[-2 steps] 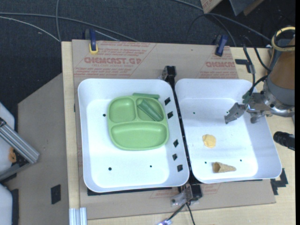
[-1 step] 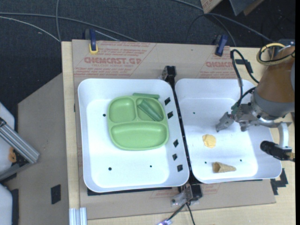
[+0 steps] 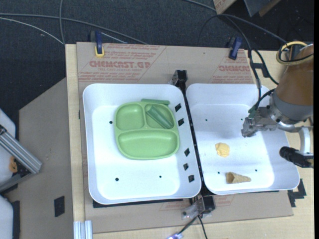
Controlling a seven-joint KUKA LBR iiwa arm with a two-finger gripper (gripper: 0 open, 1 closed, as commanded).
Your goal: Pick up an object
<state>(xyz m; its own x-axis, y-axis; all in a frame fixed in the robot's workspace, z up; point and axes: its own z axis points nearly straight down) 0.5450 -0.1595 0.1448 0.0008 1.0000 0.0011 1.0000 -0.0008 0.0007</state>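
lying crosswise in the right bin (image 3: 279, 180), tan wedge (image 3: 238, 178) tapering rightward; gripper (image 3: 250, 127) state unclear

The KUKA arm (image 3: 294, 91) reaches in from the right of the camera view, its orange band uppermost and the grey wrist section below it, above the right edge of the right-hand bin (image 3: 279, 180). From the wrist the gripper (image 3: 249, 128) juts leftward over that bin's upper right area, hanging above its floor. The fingertips are too small and dark to tell whether they stand parted or closed.
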